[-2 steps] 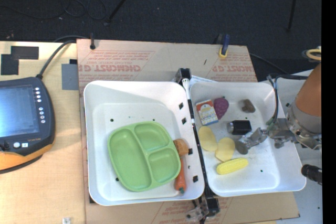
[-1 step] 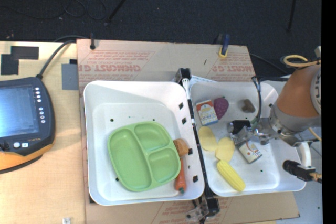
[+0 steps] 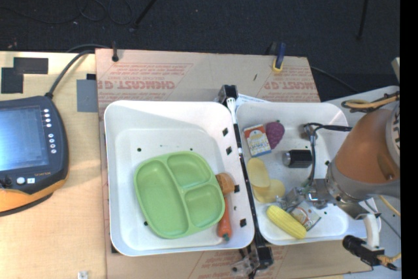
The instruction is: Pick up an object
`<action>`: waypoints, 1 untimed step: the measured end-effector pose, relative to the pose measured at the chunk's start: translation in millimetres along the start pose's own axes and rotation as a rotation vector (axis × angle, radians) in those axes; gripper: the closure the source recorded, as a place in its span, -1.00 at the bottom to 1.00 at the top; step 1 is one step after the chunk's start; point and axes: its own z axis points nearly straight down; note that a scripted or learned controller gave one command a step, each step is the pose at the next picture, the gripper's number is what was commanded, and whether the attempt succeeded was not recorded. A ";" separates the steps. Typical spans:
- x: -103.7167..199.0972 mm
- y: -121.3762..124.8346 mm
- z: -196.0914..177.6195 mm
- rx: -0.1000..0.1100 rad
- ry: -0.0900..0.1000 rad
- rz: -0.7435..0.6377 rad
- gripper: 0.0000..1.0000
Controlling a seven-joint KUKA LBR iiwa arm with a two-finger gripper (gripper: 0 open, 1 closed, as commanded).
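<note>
My gripper [image 3: 305,196] hangs low in the right bin [image 3: 333,115], at its front right, just above and right of a yellow corn cob [image 3: 286,221]. A small silvery, crumpled item [image 3: 307,216] lies under the gripper beside the corn. A pale yellow cup [image 3: 260,178] lies to the gripper's left. Farther back sit a red-and-white carton [image 3: 257,140], a purple piece [image 3: 275,134] and a black cylinder [image 3: 298,157]. The grey arm with its orange band [image 3: 363,152] covers the bin's right side.
The left bin [image 3: 124,140] holds a green divided plate [image 3: 179,193], with a carrot [image 3: 225,225] and a brown bread-like piece [image 3: 225,182] along its right wall. A teach pendant [image 3: 26,147] lies on the bench at far left.
</note>
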 end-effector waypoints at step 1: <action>-3.7 2.6 -10.9 -0.002 -0.002 0.006 1.00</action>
